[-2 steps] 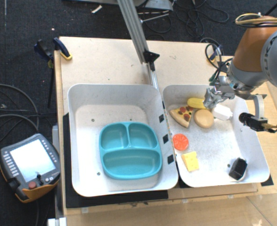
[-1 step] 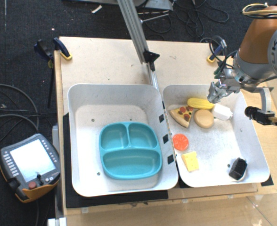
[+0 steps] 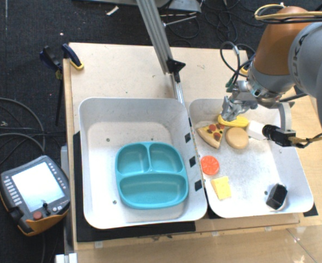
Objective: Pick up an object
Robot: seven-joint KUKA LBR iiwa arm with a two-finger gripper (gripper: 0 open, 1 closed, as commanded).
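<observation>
Although the left bin holds a teal divided plate lying flat near its middle, the pickable toys are gathered in the right bin, mostly toward its far end. Reading across it, an orange-red disc lies close to the wall shared with the left bin. A pizza slice sits just beyond it, and a yellow block lies nearer the front. Next comes a yellow banana, with a tan round piece touching or almost touching its near side. A black object rests well apart in the front right corner.

The crowding is the main hazard, in my judgement. The banana, the pizza slice and the tan round piece lie so close together that a closing grasp could catch a neighbour's edge, push the banana sideways, or lift two things and drop one. The banana's curved, smooth skin may also slip out if it is taken off centre, and a descent pressed too far could jam it against the bin floor.

The gripper hangs directly over the banana, at or very near its top surface; contact looks likely, but the slanted view does not settle it. Whether the tool is spread apart or drawn together I cannot tell, as the wrist hides that part. Nothing shows as lifted or held, so the pick is not yet done
</observation>
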